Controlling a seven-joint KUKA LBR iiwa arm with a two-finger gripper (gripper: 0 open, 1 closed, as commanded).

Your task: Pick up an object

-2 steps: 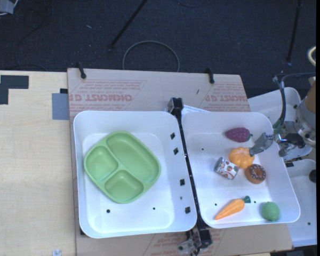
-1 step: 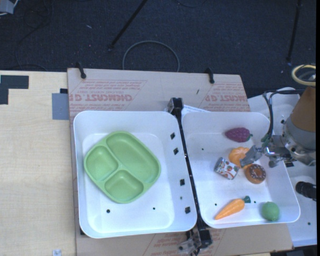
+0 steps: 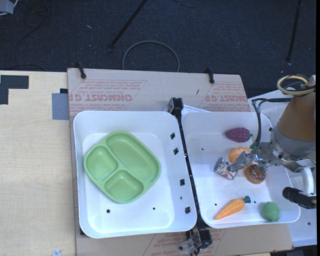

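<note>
Two white bins are sitting side by side on the worktop (image 3: 32,159); the left bin (image 3: 96,217) is holding a green divided plate (image 3: 121,166). The gripper (image 3: 244,162) is reaching low into the right bin (image 3: 213,127), amid an orange fruit (image 3: 236,154), a small can (image 3: 223,168) and a brown doughnut-like piece (image 3: 255,174). Whether it is parted or closed, I cannot tell. Nothing is looking lifted yet, so the pick is seemingly still pending. A purple fruit (image 3: 238,134), carrot (image 3: 229,208) and green ball (image 3: 270,211) are lying apart.

arm (image 3: 297,122): cut off at right edge | gripper (image 3: 249,161): fingertips blurred among items, jaw state unclear | orange item (image 3: 238,154): partly hidden behind gripper | small can (image 3: 223,168): label too small to read
</note>
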